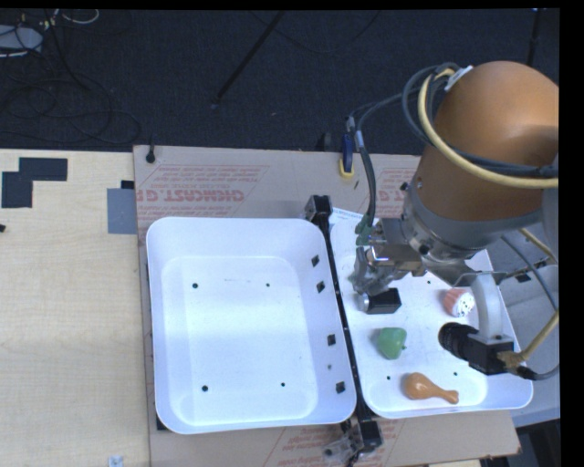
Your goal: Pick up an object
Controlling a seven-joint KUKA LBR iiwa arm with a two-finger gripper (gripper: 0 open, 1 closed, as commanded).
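Orange plastic, pear-shaped with a thin stem: your easiest target is the orange toy gourd (429, 389), lying flat in the right bin (511, 394) near its front rim. It looks light, stiff and a little slick, so take it across the fat bulb. Its long axis runs left to right, stem pointing right. Beyond it lies a green toy (391, 342); farther still the gripper (376, 290) hangs low, and you cannot tell how it's set

SETTING: you are looking at a robotics lab | EVIDENCE: two white bins (239, 321) sitting on a printed cardboard sheet (228, 187) centre frame | loose cables (55, 27) trailing across dark floor, upper left | grey-orange arm (488, 146) reaching in, upper right
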